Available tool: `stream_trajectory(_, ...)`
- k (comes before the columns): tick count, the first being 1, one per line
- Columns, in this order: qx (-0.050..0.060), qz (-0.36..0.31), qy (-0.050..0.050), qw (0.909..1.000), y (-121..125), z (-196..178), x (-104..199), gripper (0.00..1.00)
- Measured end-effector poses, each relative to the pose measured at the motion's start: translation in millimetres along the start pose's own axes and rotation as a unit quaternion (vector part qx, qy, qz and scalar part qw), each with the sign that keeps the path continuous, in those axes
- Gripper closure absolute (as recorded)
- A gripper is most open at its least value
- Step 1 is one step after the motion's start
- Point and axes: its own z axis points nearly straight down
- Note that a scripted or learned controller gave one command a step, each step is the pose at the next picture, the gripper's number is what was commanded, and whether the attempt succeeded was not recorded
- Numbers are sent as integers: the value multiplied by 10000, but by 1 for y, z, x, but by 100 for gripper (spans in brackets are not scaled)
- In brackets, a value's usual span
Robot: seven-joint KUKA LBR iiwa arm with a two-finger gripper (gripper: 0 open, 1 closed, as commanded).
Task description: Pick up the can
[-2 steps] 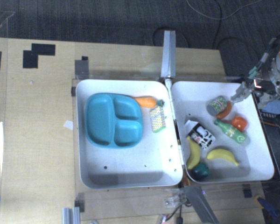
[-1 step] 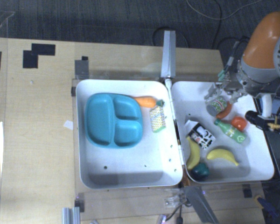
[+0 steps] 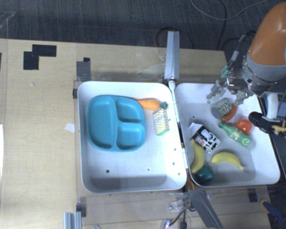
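Nearest you, two bananas [image 3: 227, 159] lie in the right bin [image 3: 267, 175], and beyond them, past one green bottle [image 3: 235, 133], you see the can [image 3: 222, 108] lying tilted directly under the jaws [image 3: 227, 92], whose state you cannot tell from here.

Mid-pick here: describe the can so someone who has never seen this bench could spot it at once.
Look in the right bin, at its upper part, just under the gripper. The can lies on its side there, short and round, with a green and white label and a red end. Its neighbours differ: the green bottle is long and slim, and the tomato is plain red-orange.
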Motion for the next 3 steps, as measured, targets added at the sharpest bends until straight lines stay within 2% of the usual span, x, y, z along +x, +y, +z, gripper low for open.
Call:
stream_trajectory(1,7,-745,2,9972,31,46,36,0)
stream_trajectory(2,1,-585,-7,9983,55,67,-44,0)
stream_trajectory(3,-10,-405,-8,9992,66,166,-75,0)
